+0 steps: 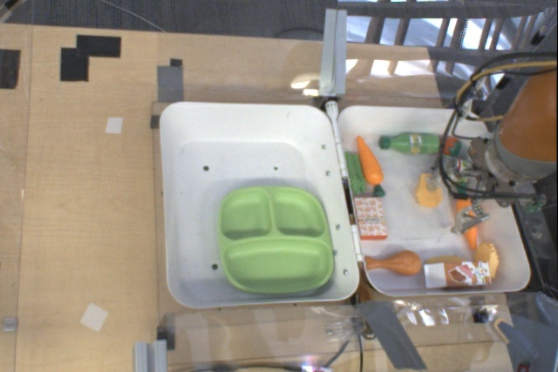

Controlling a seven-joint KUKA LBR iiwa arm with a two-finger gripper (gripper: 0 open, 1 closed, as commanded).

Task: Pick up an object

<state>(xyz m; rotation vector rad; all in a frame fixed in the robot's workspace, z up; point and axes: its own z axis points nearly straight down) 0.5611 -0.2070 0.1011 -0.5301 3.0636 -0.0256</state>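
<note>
Nearest the camera, along the right bin's (pixel 521 279) front wall, lie a brown drumstick-shaped toy (pixel 394 262) and a small carton (pixel 457 273). Just beyond, the gripper (pixel 468 220) hangs low over a small orange piece (pixel 472 233) — whether it is spread or pinching, I cannot tell. It looks like the approach step; next comes a sure closing on that piece. Farther back lie a carrot (pixel 369 160) and green bottle (pixel 410 143).
</note>
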